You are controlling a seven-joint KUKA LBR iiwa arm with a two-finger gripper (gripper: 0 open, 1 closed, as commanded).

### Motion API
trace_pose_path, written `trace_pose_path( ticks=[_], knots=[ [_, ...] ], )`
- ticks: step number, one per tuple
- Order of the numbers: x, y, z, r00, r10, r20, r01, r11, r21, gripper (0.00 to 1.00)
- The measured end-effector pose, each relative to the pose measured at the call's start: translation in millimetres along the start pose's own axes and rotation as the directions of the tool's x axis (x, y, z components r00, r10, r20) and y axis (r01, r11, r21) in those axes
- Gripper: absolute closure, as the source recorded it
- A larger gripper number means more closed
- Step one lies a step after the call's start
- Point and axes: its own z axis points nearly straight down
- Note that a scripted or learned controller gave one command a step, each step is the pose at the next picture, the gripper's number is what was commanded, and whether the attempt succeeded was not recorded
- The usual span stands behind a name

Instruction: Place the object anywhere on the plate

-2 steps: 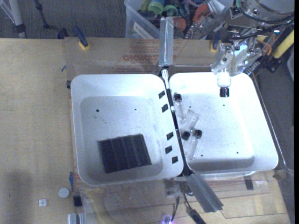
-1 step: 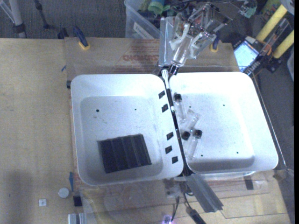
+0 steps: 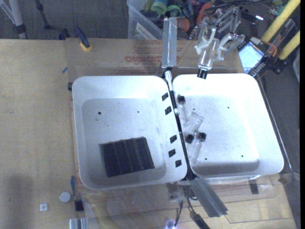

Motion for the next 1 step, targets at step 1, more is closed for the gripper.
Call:
trace_pose_path(
  ticks=[1],
  knots=[
    [-96.5, 55.4, 0.5, 0.947, -0.321, 0.004, 0.321, 0.947, 0.003, 1.00]
  ],
)
